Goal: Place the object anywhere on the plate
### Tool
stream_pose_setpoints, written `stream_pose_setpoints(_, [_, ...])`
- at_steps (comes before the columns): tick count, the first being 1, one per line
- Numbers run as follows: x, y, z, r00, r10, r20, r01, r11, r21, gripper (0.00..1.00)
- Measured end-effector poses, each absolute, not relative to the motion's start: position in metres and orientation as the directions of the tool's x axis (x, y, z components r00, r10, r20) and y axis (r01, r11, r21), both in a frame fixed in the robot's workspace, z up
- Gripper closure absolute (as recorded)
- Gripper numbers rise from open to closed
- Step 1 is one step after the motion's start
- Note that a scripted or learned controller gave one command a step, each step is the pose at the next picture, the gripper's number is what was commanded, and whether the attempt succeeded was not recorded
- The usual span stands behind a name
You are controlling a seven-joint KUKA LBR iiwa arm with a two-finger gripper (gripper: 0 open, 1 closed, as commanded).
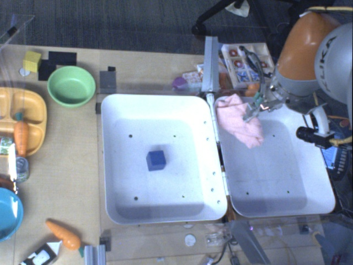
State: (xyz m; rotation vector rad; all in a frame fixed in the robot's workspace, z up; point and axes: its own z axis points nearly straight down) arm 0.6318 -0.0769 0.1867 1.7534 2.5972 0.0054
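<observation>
The jaws (pixel 255 110) sit low over the pink cloth (pixel 239 125) in the right bin (pixel 309 197), their tips down at the cloth's upper right part; I cannot tell from this slant whether they are spread or pinched, or whether any fabric is between them. The grey arm (pixel 325 54) with its orange band comes in from the right above that bin's far corner.

In the camera view I take the left bin (pixel 127 203) as my landmark. The blue cube (pixel 156 159) lies a little left of its middle, alone on the white floor, well apart from all four walls. Immediately to the right, across the shared rim, is the right bin, with the cloth bunched in its near-left far corner, touching or almost touching that rim. The rest of the right bin floor lies bare towards the near wall.

Left of the left bin, on the bench (pixel 66 164), I see a green bowl (pixel 71 85) by its far-left corner, a yellow divided tray (pixel 22 120) further left with a carrot (pixel 20 137) on it, and a blue plate (pixel 8 214) cut off by the frame edge. Another carrot (pixel 64 234) lies off the near-left corner. Beyond the far wall, near the divider, sit a small purple item (pixel 180 83) and some printed packets (pixel 245 62).
</observation>
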Motion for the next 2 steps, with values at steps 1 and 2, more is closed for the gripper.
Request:
stream_pose_setpoints(1, [0.636,0.022,0.189,-0.421,0.907,-0.005,0.907,0.421,0.012,1.0])
stream_pose_setpoints(2, [0.575,0.114,0.176,-0.41,0.912,0.0,0.912,0.41,0.005,1.0])
